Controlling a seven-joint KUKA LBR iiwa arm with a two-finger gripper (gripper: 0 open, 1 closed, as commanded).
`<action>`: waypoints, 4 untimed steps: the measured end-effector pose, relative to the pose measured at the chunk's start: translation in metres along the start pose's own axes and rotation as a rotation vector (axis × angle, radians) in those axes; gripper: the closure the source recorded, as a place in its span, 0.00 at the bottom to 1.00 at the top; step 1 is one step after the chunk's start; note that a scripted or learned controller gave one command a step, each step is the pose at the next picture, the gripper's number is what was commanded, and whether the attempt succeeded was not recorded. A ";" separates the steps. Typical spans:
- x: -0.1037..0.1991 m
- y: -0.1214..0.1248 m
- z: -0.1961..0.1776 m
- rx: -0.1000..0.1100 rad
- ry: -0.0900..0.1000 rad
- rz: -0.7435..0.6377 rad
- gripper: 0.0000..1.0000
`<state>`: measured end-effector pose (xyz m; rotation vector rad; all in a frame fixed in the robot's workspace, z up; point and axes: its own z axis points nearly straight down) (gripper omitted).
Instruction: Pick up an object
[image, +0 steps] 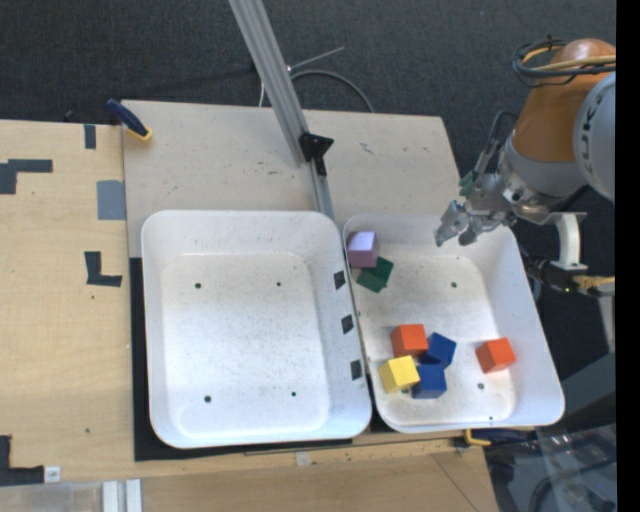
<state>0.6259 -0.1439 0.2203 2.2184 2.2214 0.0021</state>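
The gripper (452, 232) hangs over the far right corner of the right bin (530, 340), close to that bin's rim, with bare floor below and to its left. Its fingers look slightly parted with nothing between them, touching no block.

Seven blocks lie in this bin. To the gripper's left, by the dividing rim, a lilac block (361, 246) touches a green one (375, 274). Well below the gripper sit two orange blocks (408, 339) (495, 354), two blue blocks (439, 349) (430, 380) and one yellow block (399, 374), the lone orange apart by the right wall.

The left bin (160, 300) lies further left.
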 end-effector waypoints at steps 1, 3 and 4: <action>0.057 0.008 -0.010 0.002 0.003 -0.005 1.00; 0.167 0.020 -0.016 0.004 0.002 -0.005 1.00; 0.227 0.021 -0.021 0.003 0.003 -0.006 1.00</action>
